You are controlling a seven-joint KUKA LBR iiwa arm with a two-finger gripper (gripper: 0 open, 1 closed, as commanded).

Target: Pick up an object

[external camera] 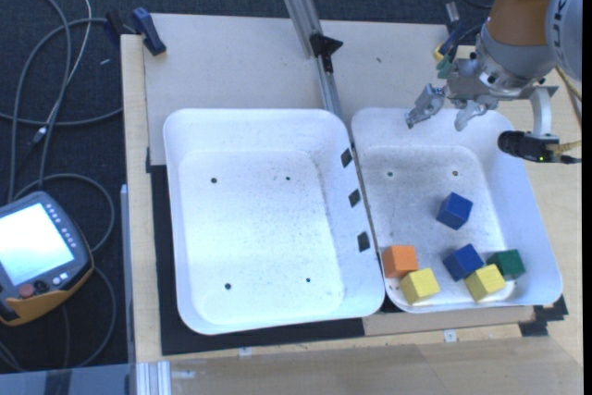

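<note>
White right bin (532, 199) holds six coloured blocks (454, 210), well below the gripper (447, 109), fingers spread, pinching nothing.

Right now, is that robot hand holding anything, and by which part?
Nothing is held: the gripper hangs above the right bin's far rim, apart from the blocks.

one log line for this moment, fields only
gripper: open, above right bin far rim | holding: nothing | blocks: six in right bin, near end | left bin

Claw (446, 111) hovers open above right bin's (518, 176) far rim.
</note>
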